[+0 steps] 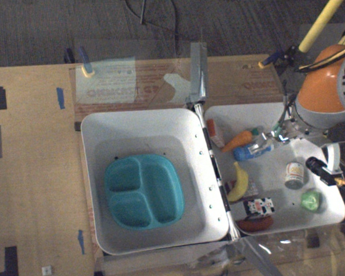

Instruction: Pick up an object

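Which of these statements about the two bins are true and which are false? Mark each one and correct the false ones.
1. The teal divided plate lies in the left bin. True.
2. The banana lies in the left bin. False: it lies in the right bin, near the divider between the bins.
3. The carrot lies in the right bin. True.
4. The green object sits on the teal divided plate. False: it sits on the floor of the right bin, near its lower right corner.
5. The gripper is over the right bin. True.
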